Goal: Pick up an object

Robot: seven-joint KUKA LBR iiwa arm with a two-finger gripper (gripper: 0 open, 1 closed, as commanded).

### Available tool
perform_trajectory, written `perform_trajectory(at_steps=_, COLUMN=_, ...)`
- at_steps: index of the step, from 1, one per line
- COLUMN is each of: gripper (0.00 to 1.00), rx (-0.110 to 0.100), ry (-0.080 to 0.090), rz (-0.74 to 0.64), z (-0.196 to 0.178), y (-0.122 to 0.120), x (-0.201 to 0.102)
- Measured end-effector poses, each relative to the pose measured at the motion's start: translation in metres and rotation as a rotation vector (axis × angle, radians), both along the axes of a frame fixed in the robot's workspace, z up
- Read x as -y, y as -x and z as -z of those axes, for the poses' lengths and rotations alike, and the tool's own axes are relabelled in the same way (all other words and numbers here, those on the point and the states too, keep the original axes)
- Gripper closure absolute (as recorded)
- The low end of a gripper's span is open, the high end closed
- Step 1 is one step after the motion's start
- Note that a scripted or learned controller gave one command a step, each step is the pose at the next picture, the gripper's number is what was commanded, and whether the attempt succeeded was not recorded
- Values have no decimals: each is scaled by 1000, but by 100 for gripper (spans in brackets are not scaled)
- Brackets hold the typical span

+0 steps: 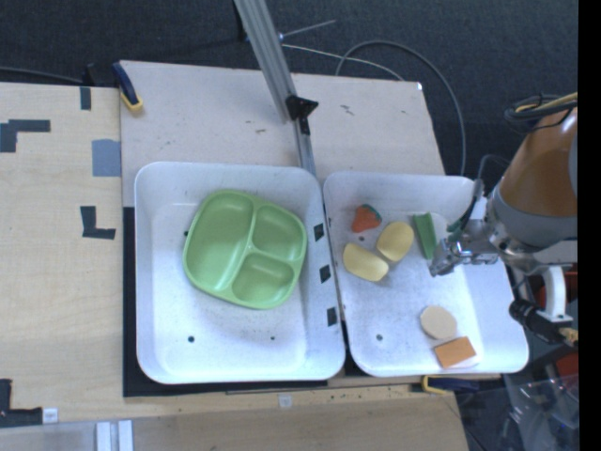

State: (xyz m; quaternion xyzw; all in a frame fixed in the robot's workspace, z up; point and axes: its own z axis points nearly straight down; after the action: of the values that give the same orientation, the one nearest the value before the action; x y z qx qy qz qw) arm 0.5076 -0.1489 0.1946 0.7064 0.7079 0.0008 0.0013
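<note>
From the camera above the worktop [235, 111], the grey arm with its orange band [545, 172] reaches in from the right and ends over the right-hand part of the right bin [488, 341]. The end effector [446, 259] sits low near that bin's right wall; whether it is open or closed cannot be told from this slant, and nothing can be seen gripped in it.

Just beside the end effector, to its upper left, lies a small green block [423, 233], tilted; whether they touch cannot be made out. Further left are two yellow pieces [395, 241] [365, 262], close together, with a red and green piece [366, 218] above them near the bin's far edge. Below the end effector, towards the bin's near right corner, rest a pale round piece [438, 322] and an orange block [454, 351], just beside each other.

The middle and lower left of the right bin's floor is bare white. The left bin [160, 346] holds a green divided plate [246, 248], lying slightly askew, with bare floor along its near side. A metal rail [268, 45] runs down from the top to the join between the bins.
</note>
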Motion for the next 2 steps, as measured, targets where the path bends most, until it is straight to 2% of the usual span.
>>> perform_trajectory(at_steps=1, gripper=100, rx=0, ry=0, rz=1, z=-43, y=2, x=2)
perform_trajectory(at_steps=2, gripper=100, rx=-4, ry=-2, rz=-4, z=-36, y=-4, x=-47)
